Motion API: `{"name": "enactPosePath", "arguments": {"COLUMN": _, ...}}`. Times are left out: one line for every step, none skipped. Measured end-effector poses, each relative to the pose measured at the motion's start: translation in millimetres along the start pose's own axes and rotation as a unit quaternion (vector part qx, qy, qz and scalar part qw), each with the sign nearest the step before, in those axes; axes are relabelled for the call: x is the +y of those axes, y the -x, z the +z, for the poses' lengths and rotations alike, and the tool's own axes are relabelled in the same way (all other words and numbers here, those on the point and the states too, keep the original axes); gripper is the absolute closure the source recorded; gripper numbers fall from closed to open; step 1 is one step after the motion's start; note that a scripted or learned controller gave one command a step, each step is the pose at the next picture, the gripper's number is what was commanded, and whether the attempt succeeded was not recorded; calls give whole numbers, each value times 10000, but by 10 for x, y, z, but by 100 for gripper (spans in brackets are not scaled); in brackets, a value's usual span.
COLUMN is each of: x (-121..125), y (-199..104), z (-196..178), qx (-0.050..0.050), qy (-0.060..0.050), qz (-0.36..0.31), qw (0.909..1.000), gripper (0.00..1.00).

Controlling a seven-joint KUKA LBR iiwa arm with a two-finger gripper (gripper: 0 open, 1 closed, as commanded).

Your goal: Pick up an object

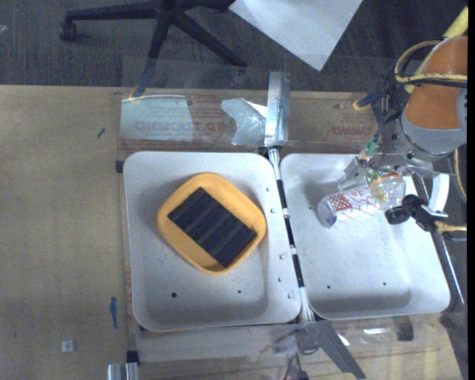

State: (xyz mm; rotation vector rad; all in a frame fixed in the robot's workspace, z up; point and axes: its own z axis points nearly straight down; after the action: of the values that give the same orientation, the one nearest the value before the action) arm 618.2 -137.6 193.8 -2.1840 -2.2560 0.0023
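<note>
A yellow-orange rounded block with a dark ribbed top point(211, 222) lies in the middle of the left bin point(148, 297). In the right bin point(371, 289), a red-and-white patterned paper cup point(345, 205) lies on its side near the back. Just to its right is a clear, crinkled plastic item point(386, 187). My gripper point(384, 177) hangs over the back right part of the right bin, right above that clear item and beside the cup's right end. The orange-banded wrist point(436, 100) rises behind it and hides the gripper's tips.
A metal divider rail point(289, 237) runs between the two bins. A clear upright panel point(276, 111) stands behind them. Black gripper hardware and cables point(415, 211) stick out along the right bin's right wall. A chair base point(148, 22) is on the floor beyond the bench.
</note>
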Motion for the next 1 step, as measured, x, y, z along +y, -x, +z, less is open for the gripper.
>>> {"name": "enactPosePath", "arguments": {"x": 6, "y": -123, "z": 614, "qx": -57, "qy": 206, "qz": -241, "qw": 9995, "gripper": 0}}
